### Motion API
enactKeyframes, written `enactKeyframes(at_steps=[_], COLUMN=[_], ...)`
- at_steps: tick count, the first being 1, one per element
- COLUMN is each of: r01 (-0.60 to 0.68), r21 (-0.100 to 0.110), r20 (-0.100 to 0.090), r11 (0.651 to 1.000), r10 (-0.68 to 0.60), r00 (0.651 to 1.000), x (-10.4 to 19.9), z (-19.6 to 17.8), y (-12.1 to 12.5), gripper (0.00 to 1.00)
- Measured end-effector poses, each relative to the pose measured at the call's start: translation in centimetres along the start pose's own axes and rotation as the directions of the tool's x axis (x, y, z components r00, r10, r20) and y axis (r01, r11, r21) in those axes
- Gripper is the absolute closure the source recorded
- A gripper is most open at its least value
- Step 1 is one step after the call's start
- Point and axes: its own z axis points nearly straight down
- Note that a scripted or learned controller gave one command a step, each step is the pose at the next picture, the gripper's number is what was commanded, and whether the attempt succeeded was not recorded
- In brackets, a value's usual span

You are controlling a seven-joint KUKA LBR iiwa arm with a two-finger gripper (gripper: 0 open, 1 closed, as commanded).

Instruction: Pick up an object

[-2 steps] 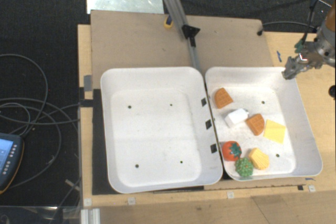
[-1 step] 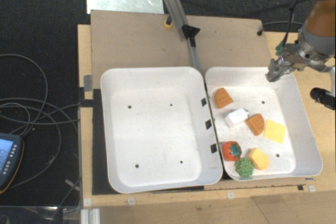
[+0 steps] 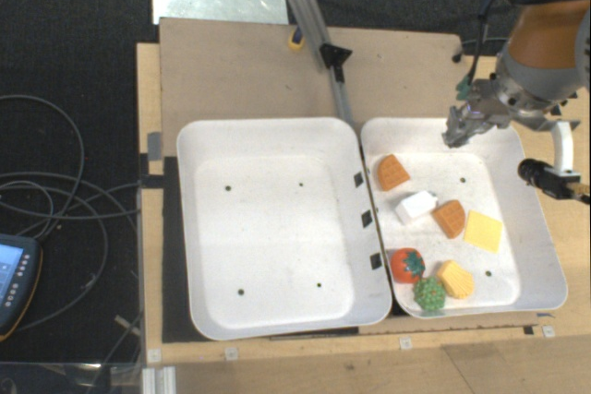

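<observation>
The right bin (image 3: 531,226) holds several toy food items: an orange waffle-like wedge (image 3: 392,172), a white block (image 3: 416,205), an orange bread-like piece (image 3: 450,218), a yellow cheese slab (image 3: 484,231), a red tomato with a green top (image 3: 407,265), a green broccoli (image 3: 429,293) and a yellow corn-like piece (image 3: 455,279). My gripper (image 3: 456,137) hangs over the far edge of the right bin, above and to the right of the orange wedge. Nothing shows between its fingertips.
The left bin (image 3: 199,198) lies beside the right one, with black clips along the shared edge. A grey pole (image 3: 309,9) slants across the far bench. Cables and a tablet (image 3: 14,277) lie on the floor at left.
</observation>
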Motion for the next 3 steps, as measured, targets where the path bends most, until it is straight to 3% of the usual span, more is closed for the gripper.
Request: enactKeyframes(at_steps=[2, 3], r01=[0.000, 0.001], r21=[0.004, 0.002], r20=[0.000, 0.000], r11=[1.000, 1.000], r10=[0.000, -0.001], r00=[1.000, 1.000], x=[10.6, 15.8], z=[1.9, 3.0], y=[-4.3, -4.7], gripper=[1.00, 1.00])
